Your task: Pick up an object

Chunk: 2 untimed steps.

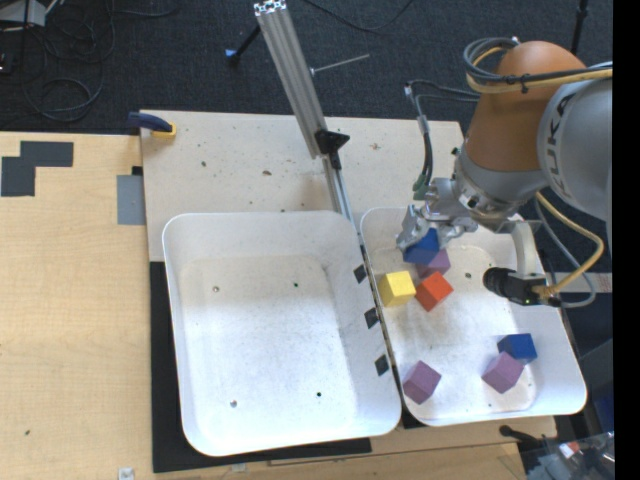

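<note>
The claw (428, 230) grips a blue cube (424, 245) above the right bin (560, 393).

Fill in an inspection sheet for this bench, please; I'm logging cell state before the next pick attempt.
Surface: two white bins side by side, left bin speckled, right bin holding blocks.
Job's things: blue block at the claw's tip; purple block, yellow block, orange block clustered beside it; near the front, two more purple blocks and a second blue block.
Clutter: nothing seen.
Grippers: claw low over the cluster; grip unclear.
Cables: hoses looping round the wrist.
Surroundings: slanted aluminium rail, dark carpet with cords.
</note>
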### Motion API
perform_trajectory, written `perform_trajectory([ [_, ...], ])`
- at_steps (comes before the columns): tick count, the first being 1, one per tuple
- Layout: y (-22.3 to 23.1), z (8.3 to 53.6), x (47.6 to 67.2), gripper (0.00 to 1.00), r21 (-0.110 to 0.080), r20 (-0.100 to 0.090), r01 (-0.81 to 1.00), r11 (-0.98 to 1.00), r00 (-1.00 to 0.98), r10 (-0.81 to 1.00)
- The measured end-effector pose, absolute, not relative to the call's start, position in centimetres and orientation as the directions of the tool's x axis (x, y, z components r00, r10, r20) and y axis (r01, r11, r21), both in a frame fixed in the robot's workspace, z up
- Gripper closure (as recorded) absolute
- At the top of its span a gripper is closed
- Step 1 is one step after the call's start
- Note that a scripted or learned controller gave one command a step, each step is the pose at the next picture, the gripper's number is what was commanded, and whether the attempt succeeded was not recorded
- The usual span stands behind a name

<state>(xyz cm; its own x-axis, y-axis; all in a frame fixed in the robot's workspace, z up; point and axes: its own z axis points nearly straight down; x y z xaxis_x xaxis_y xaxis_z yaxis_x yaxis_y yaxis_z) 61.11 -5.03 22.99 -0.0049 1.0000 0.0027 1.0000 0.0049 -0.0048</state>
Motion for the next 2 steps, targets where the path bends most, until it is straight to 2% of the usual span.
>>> perform_trajectory([
  [1,0.1,21.9,59.8,1.0,-0.007,0.002,1.0,0.004,-0.004,1.0],
  [2,6.1,22.2,59.8,1.0,-0.004,0.002,1.0,0.005,-0.005,1.0],
])
